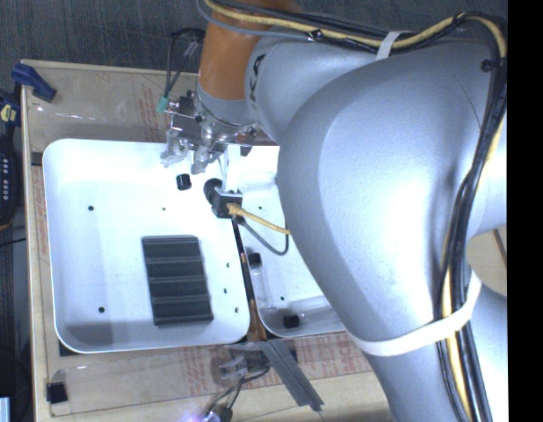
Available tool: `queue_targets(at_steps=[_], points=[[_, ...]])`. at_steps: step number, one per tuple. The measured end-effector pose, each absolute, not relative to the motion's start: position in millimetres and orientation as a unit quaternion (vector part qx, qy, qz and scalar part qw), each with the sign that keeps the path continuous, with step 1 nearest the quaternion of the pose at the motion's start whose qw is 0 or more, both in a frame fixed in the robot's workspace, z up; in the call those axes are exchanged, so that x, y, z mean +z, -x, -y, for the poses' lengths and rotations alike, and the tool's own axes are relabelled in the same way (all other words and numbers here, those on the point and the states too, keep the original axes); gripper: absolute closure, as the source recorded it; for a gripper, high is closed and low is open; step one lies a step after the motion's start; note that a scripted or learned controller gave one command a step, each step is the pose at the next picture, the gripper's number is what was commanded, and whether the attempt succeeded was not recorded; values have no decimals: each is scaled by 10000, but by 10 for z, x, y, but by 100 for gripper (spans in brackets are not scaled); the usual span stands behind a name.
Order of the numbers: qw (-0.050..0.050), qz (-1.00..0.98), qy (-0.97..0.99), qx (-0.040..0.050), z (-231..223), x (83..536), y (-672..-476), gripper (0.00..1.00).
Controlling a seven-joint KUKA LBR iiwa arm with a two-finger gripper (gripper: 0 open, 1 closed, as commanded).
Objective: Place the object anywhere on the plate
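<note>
The gripper [194, 150] hangs over the upper right of the left bin [69, 236], near the wall it shares with the right bin [271, 323]. Glare hides its tips, so I cannot tell how it is set or whether it carries anything. A dark ribbed block [177, 280], possibly the plate, lies flat in the lower middle of the left bin, well apart from the gripper. The object itself I cannot pick out with confidence. The step in hand looks like an approach or carry; next, the arm should travel toward the frame's lower left, over the block.
</note>
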State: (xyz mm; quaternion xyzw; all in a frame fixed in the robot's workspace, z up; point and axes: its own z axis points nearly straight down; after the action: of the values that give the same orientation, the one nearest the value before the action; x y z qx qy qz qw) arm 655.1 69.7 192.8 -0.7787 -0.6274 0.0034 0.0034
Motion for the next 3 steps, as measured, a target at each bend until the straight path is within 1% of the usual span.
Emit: queue_targets(at_steps=[1, 2, 3], points=[[29, 6187, 7856, 42, -1180, 995, -5547, 100], [18, 5383, 8428, 25, -1277, 907, -6247, 100], [96, 7946, 6069, 92, -1432, 896, -6509, 100]])
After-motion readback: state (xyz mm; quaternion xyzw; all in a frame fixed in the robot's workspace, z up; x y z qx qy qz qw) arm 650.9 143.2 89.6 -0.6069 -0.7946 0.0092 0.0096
